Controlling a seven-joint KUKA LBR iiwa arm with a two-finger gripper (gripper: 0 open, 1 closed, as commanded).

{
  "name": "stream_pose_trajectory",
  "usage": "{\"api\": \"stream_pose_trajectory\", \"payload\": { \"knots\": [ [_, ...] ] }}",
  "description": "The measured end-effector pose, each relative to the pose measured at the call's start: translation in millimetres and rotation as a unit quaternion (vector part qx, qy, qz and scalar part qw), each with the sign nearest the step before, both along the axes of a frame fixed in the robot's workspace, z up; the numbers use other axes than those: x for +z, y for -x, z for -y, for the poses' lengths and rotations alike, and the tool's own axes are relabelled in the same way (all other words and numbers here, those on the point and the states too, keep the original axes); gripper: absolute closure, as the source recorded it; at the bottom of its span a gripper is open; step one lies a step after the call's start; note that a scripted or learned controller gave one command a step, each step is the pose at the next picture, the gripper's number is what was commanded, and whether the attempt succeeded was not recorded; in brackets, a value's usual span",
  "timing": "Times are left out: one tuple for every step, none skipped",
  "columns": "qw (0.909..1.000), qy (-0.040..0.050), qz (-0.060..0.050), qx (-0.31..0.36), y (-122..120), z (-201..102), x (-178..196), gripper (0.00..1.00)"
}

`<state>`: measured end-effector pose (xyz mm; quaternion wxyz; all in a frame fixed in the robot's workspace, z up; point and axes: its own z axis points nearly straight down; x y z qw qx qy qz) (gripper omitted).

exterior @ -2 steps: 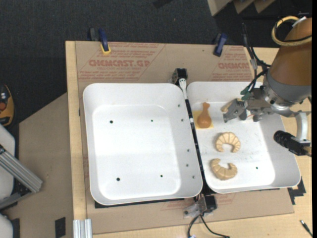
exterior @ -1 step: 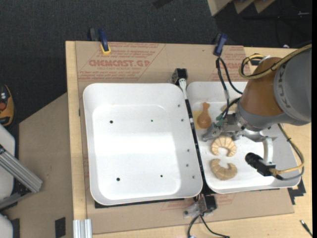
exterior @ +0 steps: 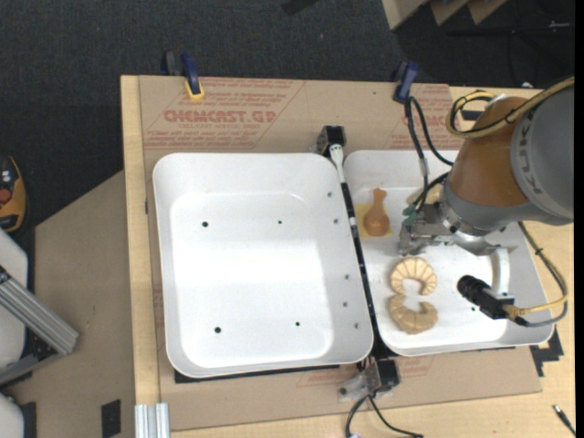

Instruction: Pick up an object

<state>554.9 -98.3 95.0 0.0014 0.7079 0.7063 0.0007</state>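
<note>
Camera view: right bin [exterior: 388,172] holds three tan things.

The gourd-shaped piece [exterior: 374,214] lies in the far half of the bin, just beside the left wall. Its long axis runs far-to-near, roughly parallel to that wall. The thin neck points to the far edge and the fat bulb to the near edge.

The upper croissant [exterior: 413,276] sits toward the middle of the bin. The lower croissant [exterior: 413,315] is by the near edge, close to the near-left corner. Both are curled, and they lie just beside each other; contact can't be told.

The gripper [exterior: 417,233] is low over the bin, between the gourd and the upper croissant, near both. Whether it is apart or together can't be read from this angle, and nothing is seen clamped in it.

The grey and orange arm [exterior: 511,172] comes in over the right side and covers that half of the bin.

Around it:
- The left bin [exterior: 246,272] shows a white floor with four dark dots.
- A black clip [exterior: 330,140] sits at the far end of the seam between the bins.
- Both bins rest on a brown board [exterior: 274,108] with red print.
- Two blue clamps [exterior: 192,69] [exterior: 406,78] sit at the board's far edge.
</note>
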Motion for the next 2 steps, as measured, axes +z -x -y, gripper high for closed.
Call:
{"api": "stream_pose_trajectory", "payload": {
  "knots": [
    [0.9999,-0.001,0.008,0.006,-101,-67,97,1.0],
    [0.9999,-0.0037,0.006,0.009,-110,-190,200,1.0]
  ]
}}
